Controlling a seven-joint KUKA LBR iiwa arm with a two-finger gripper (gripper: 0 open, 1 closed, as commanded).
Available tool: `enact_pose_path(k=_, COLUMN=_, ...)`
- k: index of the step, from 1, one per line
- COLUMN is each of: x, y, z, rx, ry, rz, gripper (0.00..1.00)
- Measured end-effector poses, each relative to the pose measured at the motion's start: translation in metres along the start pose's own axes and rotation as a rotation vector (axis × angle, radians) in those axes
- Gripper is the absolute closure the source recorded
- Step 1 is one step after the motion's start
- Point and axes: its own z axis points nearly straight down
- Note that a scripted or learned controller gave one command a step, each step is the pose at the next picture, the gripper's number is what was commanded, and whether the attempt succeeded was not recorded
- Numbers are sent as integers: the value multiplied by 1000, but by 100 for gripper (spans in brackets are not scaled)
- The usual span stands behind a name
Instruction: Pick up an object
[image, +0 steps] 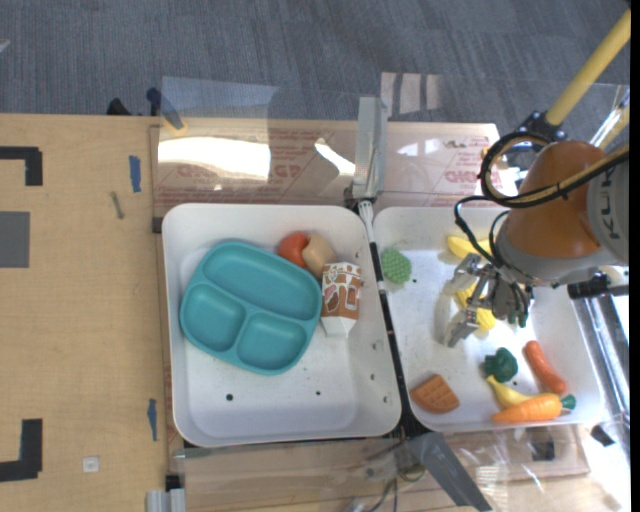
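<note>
Gripper (470, 315) low in the right bin (425, 300), fingers spread open, nothing between them. A small yellow piece (484, 320) sits just beside the fingertips; another yellow piece (459, 246) lies nearer the back wall. Broccoli (501, 364), carrot (532, 408) and orange wedge (436, 394) lie toward the front. Best approach, by judgement: centre the open fingers over the near yellow piece, descend squarely, close only once it sits between them, then lift straight.

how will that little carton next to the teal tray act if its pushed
The carton is tall and narrow, so a push up high would probably tip it. It leans against the teal tray, which may block sliding leftward. It looks like a light toy, so easily shoved.
</note>
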Motion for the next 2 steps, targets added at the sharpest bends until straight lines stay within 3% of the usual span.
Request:
enact_pose_path(k=1, x=-4, y=1, z=-14, rx=-1, ry=-15, rz=-2, gripper=100)
enact_pose_path(k=2, x=-28, y=-7, z=0, rx=0, ry=4, rz=142, gripper=100)
